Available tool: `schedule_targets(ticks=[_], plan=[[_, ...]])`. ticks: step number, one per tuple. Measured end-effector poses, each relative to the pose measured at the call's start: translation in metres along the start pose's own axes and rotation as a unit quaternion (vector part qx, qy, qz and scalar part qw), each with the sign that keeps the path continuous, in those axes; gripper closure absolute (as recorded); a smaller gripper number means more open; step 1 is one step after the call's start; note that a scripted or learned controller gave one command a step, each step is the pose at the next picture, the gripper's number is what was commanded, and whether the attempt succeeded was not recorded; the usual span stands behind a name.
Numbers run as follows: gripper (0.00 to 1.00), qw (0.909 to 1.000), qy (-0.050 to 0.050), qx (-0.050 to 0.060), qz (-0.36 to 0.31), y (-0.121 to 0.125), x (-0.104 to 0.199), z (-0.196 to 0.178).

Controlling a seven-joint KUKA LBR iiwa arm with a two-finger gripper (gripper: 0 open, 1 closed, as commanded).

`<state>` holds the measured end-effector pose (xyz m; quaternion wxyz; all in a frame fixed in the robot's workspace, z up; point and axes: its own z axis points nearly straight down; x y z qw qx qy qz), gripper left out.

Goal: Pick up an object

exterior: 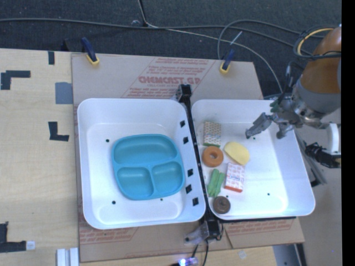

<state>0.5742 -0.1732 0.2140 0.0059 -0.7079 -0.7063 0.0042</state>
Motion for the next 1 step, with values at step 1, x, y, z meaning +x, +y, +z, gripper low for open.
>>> schedule_targets(ticks=[1], plan=[[0.0,1.0,-0.001,-0.006,-0.002,0.0028,0.0004,-0.0076]])
